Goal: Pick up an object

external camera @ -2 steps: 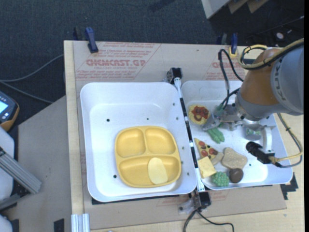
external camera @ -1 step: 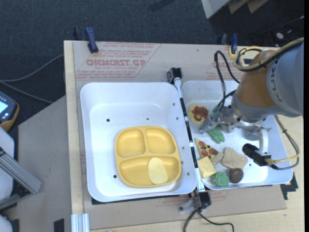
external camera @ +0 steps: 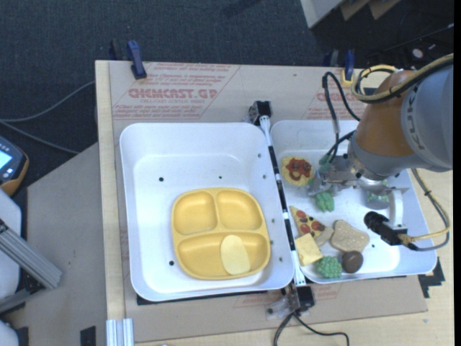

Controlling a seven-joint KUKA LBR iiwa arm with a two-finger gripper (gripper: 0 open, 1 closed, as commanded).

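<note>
Claw (external camera: 322, 186), its grip state impossible to tell, hangs over a small green plastic toy vegetable (external camera: 324, 201): probably light, stiff, slippery; best pinched across its middle.

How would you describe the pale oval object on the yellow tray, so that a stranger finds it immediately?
Start at the left shallow white plastic bin, which holds a yellow three-compartment plastic tray. In its large near compartment lies the pale yellow oval piece. It is the tray's sole item, apart from the toy food in the right bin.
</note>
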